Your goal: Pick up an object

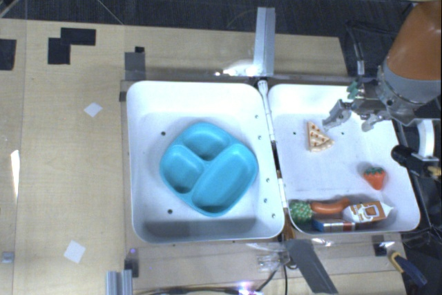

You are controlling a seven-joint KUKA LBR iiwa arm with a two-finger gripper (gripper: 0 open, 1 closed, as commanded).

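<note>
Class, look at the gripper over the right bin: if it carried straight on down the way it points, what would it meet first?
Probably bare floor of the right bin: the gripper hangs right of the pizza slice, though depth is unclear.

A blue divided plate [208,168] lies in the left white bin [141,148] on the wooden bench [62,148].

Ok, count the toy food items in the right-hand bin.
5 visible: pizza slice upper middle, strawberry at right, and along the near wall broccoli, hot dog and carton. The near-wall pile may hide more.
</note>
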